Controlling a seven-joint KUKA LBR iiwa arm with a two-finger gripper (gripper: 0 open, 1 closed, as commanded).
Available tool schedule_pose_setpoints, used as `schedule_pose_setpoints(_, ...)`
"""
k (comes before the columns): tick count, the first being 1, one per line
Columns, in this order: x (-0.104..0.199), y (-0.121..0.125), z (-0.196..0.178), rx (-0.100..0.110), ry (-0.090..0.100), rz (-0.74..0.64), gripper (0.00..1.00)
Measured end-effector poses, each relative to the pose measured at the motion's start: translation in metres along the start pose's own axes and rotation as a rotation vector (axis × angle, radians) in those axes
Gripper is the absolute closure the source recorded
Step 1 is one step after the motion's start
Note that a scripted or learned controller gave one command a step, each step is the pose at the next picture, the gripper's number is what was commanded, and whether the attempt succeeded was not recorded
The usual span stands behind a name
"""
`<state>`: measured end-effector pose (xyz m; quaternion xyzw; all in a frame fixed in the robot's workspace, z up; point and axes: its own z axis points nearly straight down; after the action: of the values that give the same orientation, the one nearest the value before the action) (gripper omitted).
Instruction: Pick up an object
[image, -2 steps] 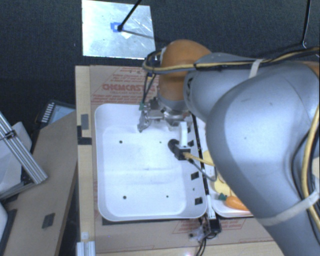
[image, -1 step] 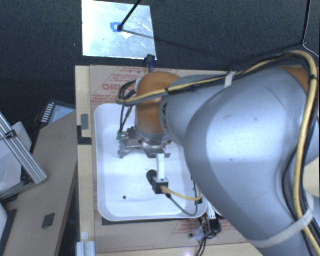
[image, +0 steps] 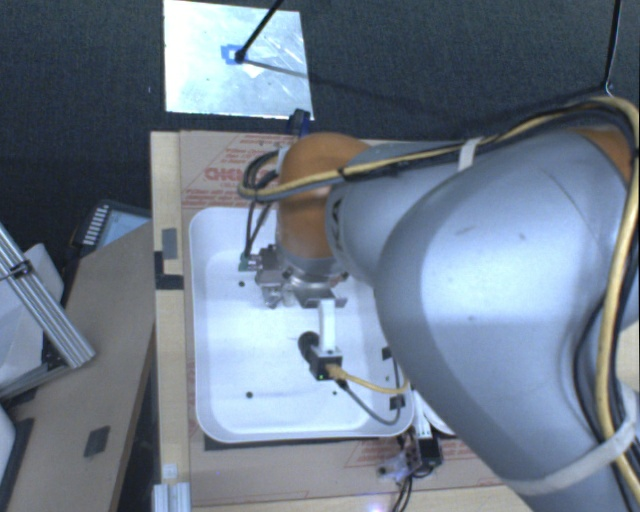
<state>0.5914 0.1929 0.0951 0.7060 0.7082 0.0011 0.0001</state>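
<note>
My gripper (image: 288, 292) hangs under the orange wrist band, low over the back middle of the left white bin (image: 222, 345). I look at it from above, and the wrist covers most of it. On the bare bin floor I make out a few tiny dark specks (image: 248, 393) and no distinct object. The grey arm hides the bin's right side and nearly all of the right bin.
The bins rest on a cardboard sheet (image: 215, 170) with red print. A shiny silver sheet (image: 235, 60) lies behind it on the dark cloth. An aluminium rail (image: 40, 305) and a brown board (image: 95, 400) sit to the left.
</note>
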Motion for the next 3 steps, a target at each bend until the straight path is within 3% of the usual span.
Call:
schedule_pose_setpoints(1,0.036,0.028,-0.156,-0.017,0.006,-0.005,1.00)
schedule_pose_setpoints(2,0.042,0.080,-0.192,-0.008,0.002,-0.003,1.00)
schedule_pose_setpoints(3,-0.070,0.078,-0.169,0.003,-0.005,0.012,1.00)
